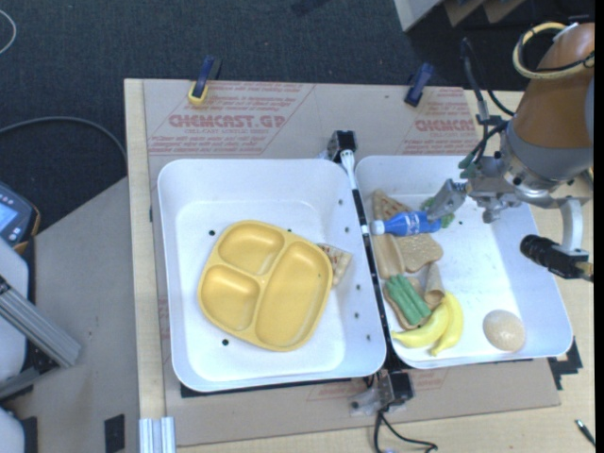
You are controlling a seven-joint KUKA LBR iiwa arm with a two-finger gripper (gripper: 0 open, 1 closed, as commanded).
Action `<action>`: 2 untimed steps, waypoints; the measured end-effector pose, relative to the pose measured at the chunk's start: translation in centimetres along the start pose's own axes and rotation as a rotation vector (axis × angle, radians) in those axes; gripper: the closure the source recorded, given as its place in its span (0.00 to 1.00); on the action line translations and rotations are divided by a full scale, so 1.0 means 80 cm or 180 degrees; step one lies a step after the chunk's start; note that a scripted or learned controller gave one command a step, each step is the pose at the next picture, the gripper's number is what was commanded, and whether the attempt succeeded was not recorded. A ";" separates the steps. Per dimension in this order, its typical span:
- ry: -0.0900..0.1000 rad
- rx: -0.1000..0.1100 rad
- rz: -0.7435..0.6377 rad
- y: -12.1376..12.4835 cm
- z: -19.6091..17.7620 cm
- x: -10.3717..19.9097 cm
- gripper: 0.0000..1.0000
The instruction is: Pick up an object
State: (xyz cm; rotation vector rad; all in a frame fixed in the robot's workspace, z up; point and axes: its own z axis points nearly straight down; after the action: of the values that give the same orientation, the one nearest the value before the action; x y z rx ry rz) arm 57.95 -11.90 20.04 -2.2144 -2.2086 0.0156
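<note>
Your banana (436,327) lies at the right bin's (528,295) front edge. Whether the end effector (451,199) over the bottle (408,223) grips anything, you cannot tell. That round bottle may roll away.

The grey arm with its orange band reaches in above the right bin (557,321), wrist bent down toward that bin's upper part. Its gripper (451,199) hangs low over the bin's upper middle.

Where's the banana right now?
The banana lies in the right bin, near its front edge, beside the green block and left of the beige ball.
</note>
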 end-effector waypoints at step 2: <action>-0.0004 -0.0035 -0.0008 0.005 0.043 -0.002 0.00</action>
State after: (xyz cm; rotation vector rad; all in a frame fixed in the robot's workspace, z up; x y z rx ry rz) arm 58.27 -12.07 16.61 -2.2179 -2.2174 0.0051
